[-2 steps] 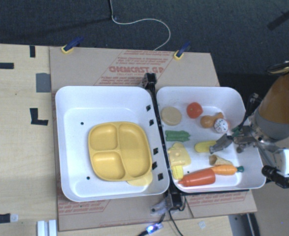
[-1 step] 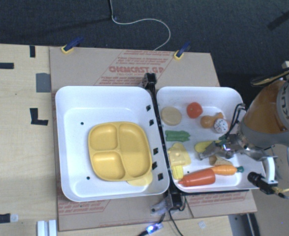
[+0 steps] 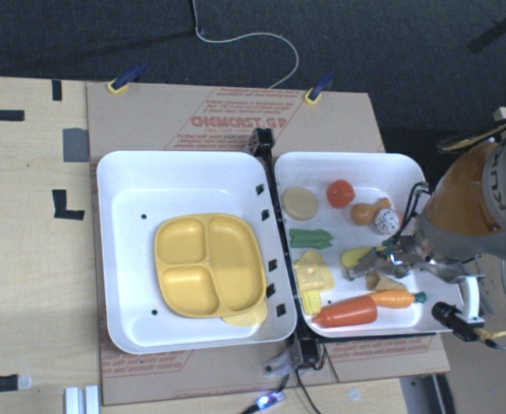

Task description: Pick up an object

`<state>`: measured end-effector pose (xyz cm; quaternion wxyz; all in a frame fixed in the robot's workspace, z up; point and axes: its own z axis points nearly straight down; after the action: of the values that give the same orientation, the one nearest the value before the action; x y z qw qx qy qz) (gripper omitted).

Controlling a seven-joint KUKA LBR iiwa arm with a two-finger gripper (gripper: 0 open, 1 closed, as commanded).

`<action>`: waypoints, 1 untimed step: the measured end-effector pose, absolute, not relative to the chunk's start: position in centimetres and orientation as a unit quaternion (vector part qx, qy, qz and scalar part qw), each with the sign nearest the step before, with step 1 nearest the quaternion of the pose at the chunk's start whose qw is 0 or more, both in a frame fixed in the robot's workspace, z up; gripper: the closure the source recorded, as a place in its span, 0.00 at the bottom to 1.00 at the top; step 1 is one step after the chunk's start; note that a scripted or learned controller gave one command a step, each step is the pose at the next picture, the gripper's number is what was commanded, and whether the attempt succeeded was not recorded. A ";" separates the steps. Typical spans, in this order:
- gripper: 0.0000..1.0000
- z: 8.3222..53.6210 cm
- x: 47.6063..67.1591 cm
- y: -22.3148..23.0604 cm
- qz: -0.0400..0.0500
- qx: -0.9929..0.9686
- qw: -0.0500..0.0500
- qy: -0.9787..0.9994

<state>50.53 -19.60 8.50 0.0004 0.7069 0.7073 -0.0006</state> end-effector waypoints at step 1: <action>1.00 9.5 50.5 -19.6 -0.001 0.707 0.001 0.707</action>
<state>50.53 -19.61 9.54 0.0011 0.7068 0.7074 -0.0010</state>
